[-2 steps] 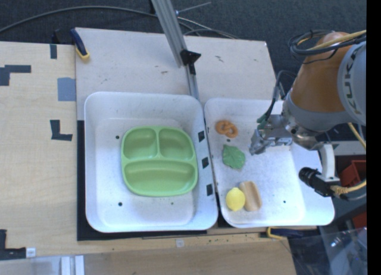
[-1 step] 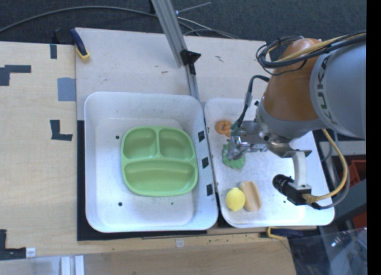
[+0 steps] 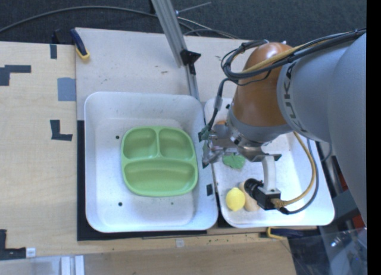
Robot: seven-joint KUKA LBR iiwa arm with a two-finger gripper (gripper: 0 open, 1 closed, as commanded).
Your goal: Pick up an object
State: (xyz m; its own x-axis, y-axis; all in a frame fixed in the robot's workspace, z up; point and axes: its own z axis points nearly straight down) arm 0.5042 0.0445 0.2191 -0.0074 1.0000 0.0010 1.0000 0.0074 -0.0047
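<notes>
Approach step in hand, by my judgement: the arm (image 3: pixel 268 95) reaches in from the right and hangs low over the right bin (image 3: pixel 315 211), with the end effector (image 3: pixel 221 149) at that bin's left wall, just left of a small green object (image 3: pixel 234 162). Whether it is released or clenched cannot be told; the wrist hides it. Nothing is seen grasped. Candidate objects lie in the right bin: the green one, and nearer, a yellow lemon-like object (image 3: pixel 236 199) touching a pale item beside it. The left bin (image 3: pixel 101 149) carries a green divided plate (image 3: pixel 159 161). Next move calls for centring over one object and descending squarely, clear of the bin wall.
</notes>
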